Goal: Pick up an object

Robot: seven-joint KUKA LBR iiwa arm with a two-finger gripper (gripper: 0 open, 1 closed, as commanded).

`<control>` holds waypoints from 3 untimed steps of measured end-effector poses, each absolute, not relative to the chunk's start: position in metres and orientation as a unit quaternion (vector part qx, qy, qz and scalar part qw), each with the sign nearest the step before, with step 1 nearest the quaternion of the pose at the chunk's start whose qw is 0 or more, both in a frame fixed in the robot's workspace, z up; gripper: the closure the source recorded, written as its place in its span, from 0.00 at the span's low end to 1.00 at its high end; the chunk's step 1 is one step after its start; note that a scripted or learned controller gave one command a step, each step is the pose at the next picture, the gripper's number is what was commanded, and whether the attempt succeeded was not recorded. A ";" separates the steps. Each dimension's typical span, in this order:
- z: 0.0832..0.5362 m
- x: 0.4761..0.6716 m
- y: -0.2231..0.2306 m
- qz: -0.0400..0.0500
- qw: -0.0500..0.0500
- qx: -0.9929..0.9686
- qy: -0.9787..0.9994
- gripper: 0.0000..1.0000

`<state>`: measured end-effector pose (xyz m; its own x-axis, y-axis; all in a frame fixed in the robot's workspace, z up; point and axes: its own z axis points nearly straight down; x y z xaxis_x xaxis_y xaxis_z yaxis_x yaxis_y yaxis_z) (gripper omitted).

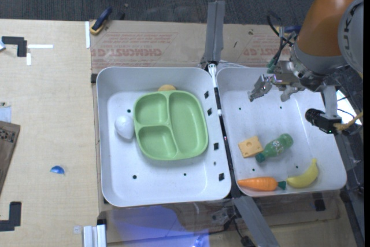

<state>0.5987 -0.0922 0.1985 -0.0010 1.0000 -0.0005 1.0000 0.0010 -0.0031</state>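
Camera view: metal pincer point(272, 88) open w/ nothing in it, over smooth green bottle point(275, 147), holey cheese wedge point(250, 147)

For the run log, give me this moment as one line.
arm: over right bin's far end | gripper: above bin floor, holding nothing seen | right bin: cheese wedge, green bottle, carrot, banana | task: no object lifted

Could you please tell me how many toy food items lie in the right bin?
4: a cheese wedge at centre, a green bottle beside it, a carrot at the front edge, and a banana at the front right. The arm may hide more.
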 end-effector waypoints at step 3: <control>0.092 0.532 -0.104 0.000 0.000 -0.550 -0.835 0.00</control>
<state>0.5321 -0.1041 0.0918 -0.3943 0.9190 -0.0001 0.9190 0.3943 0.0001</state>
